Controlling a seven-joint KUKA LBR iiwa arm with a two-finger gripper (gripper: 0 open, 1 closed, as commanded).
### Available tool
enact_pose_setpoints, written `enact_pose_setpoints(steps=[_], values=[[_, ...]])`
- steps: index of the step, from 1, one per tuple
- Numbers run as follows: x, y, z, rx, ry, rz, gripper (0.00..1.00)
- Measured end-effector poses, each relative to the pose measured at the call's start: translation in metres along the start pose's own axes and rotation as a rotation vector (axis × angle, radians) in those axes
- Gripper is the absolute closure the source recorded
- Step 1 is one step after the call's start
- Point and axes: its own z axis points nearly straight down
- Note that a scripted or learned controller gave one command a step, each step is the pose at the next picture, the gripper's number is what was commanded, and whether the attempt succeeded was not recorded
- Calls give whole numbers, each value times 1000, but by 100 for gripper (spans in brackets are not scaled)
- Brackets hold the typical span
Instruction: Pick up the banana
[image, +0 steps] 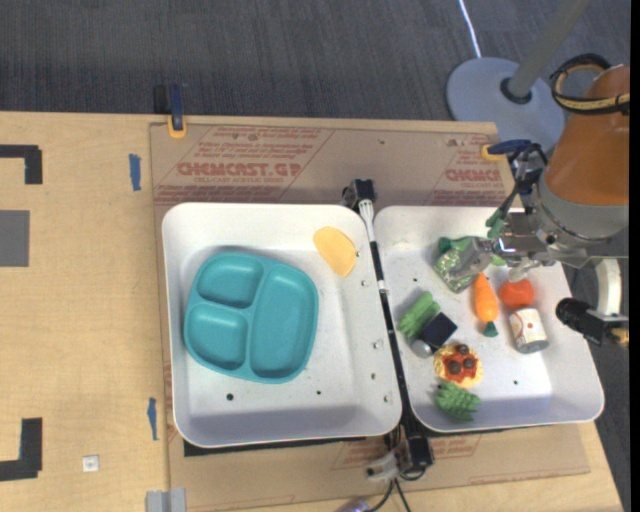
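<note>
Your banana (336, 249) lies in the left bin (200, 400), near its far right corner, just beyond the teal divided plate (252, 316) and apart from it, so it is free to take from above. The claw (520, 240) hangs over the right bin (570, 390), near its far edge, above the crumpled packet (458, 262), carrot (485, 298) and tomato (517, 293); whether it is wide or narrow you cannot tell. Judging by that, it is over the wrong bin: the arm must cross the divider between the bins before any grasp counts.
</note>
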Motion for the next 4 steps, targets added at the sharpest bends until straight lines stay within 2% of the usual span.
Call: enact_pose_setpoints(steps=[1,2,3,4], values=[[33,92,17,-3,0,319,0],[14,59,-177,-4,-1,425,0],[102,85,-254,-6,-2,-98,0],[139,115,-300,-6,-1,134,0]])
